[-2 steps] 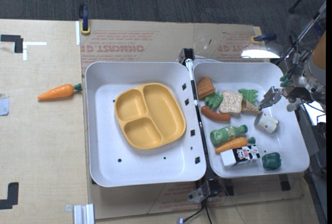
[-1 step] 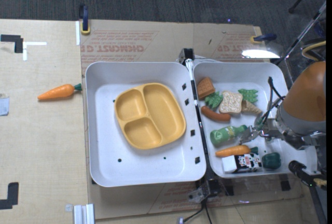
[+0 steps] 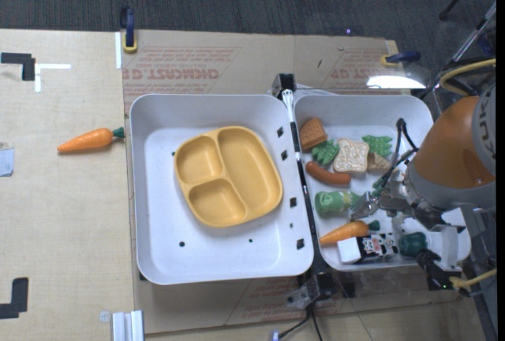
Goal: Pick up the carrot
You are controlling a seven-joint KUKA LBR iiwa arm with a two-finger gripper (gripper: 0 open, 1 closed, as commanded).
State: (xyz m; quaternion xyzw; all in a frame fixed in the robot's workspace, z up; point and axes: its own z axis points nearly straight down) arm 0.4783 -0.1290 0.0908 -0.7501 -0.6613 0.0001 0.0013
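carrot (image 3: 346, 233): 2 seen, other (image 3: 87, 140) on bench | gripper (image 3: 369, 207): spread above bin (image 3: 410, 104)

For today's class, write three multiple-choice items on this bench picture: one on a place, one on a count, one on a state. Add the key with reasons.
1. Where does the yellow plate lie?
A. left bin
B. right bin
C. on the bench

2. How many carrots show?
A. one
B. two
C. four

3. How does the plate sit?
A. flat, face up
B. upside down
C. on edge

Key: 1 A, it lies inside the left bin. 2 B, one carrot on the bench, one carrot in the right bin near the gripper. 3 A, its three compartments face up.
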